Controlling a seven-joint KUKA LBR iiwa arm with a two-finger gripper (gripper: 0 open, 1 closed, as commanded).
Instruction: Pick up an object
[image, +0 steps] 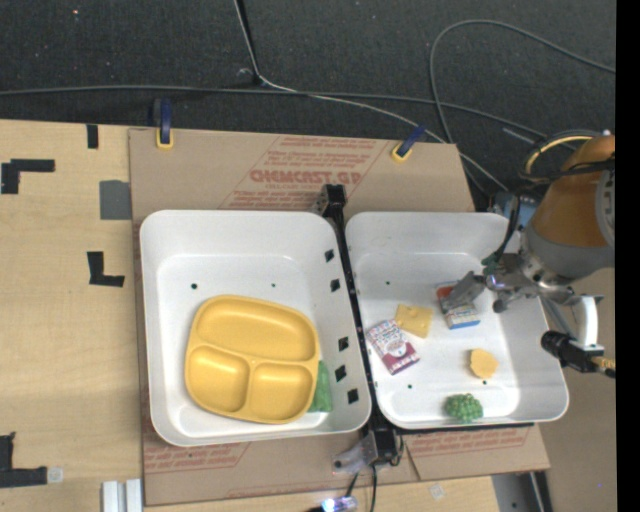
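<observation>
Overhead slanted view of the bench, as I read it from my remote station. Two white bins stood side by side. The left bin held one yellow compartment tray, with one green item wedged between the tray's right edge and the bin wall. The right bin held five small objects: one pale yellow block, one pink-and-white packet, one small blue-and-white box with a red top, one yellow-orange piece and one green broccoli-like piece.

The arm reached in from the right, and the end effector sat low in the right bin, directly over the small box and apparently touching it. I could not tell whether it was open or closed, nor whether anything lay within it; its grey body masked the tips.

I judged the step in hand to be the grasp attempt itself, with the small box as the likely target, resting on the bin floor near the centre right. The next move called for a secure closure on the box, then a straight lift clear of the neighbouring yellow block, which lay just beside it.
</observation>
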